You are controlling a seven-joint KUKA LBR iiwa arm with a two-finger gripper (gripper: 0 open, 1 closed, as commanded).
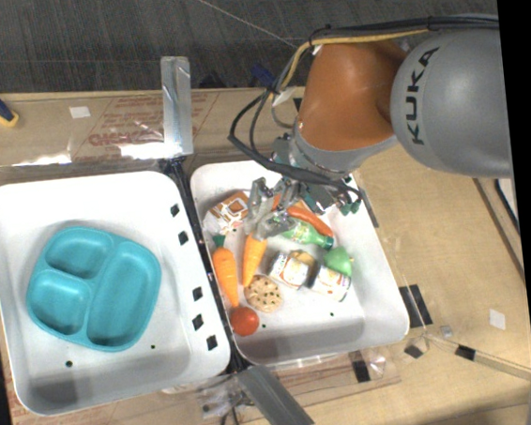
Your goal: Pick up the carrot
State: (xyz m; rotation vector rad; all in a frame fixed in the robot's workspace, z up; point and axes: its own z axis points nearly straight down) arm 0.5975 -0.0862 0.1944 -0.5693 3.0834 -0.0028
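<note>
Two orange carrots lie in the right bin [379, 308]: one [225, 274] along its left wall, another [251, 258] just right of it, pointing up toward the gripper. A third orange carrot-like piece [308, 219] lies under the wrist. My gripper [272, 201] hangs over the upper middle of the right bin, just above the upper end of the second carrot. Nothing shows between its metal fingers [262, 194]. The arm's orange band and grey body cover the bin's far right corner.
The right bin also holds a red tomato [245, 320], a cookie [265, 294], green packaged items [339, 261] and a small box [228, 208]. In the left bin [4, 234] sits a teal divided plate [92, 286]. Black cables loop near the wrist.
</note>
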